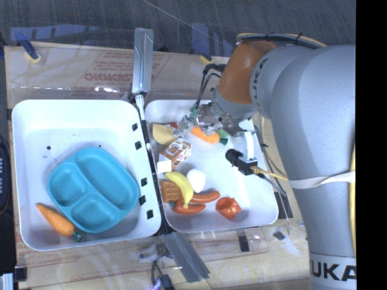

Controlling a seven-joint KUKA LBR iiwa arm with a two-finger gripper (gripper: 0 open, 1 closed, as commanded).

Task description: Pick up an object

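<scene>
Leftmost, a blue tray (94,189) and a carrot (55,219) lie in the left bin (36,116). In the right bin (257,189), a banana (181,186), egg (196,179) and red pepper (228,207) cluster near its front. The gripper (204,122) hangs over an orange piece (206,136) at the back; its opening I cannot tell.

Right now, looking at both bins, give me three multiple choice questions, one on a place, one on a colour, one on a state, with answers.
1. Where is the blue tray?
A. left bin
B. right bin
C. on the bench outside the bins

2. What colour is the egg in the right bin?
A. white
B. green
C. black

3. How does the carrot in the left bin lie?
A. standing upright
B. flat beside the tray's lower left corner
C. on top of the banana

Answers: 1 A, the tray fills the left bin's floor. 2 A, it is a plain white oval beside the banana. 3 B, it lies on the bin floor at the tray's corner.
</scene>
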